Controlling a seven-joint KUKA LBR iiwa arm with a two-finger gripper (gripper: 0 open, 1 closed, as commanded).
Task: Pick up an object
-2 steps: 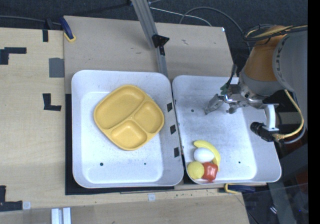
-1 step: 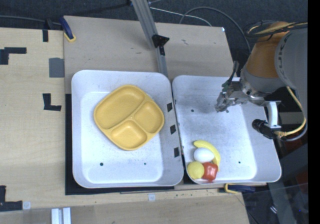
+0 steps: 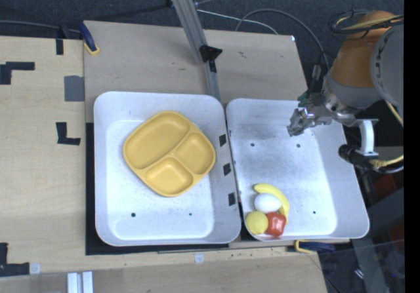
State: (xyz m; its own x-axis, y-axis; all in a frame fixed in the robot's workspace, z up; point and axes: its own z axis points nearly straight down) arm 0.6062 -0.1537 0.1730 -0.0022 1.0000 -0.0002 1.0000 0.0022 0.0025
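The picking up is not done yet. The robot's small grey hand point(image 3: 296, 124) hangs over the top part of the right shallow white plastic bin point(image 3: 328, 174), and nothing shows between its tips. I cannot tell if it is spread or pressed together.

The things to pick lie well apart from it, bunched in the near corner of that bin: a curved yellow toy banana point(image 3: 275, 194), a smooth white egg shape point(image 3: 266, 203), a round yellow ball point(image 3: 256, 222) and a small red block point(image 3: 276, 224). They look hard and shiny.

In the left white bin point(image 3: 111, 213) sits a smooth yellow plastic tray with three dips point(image 3: 169, 153).

The hand must reach down and grab one thing.
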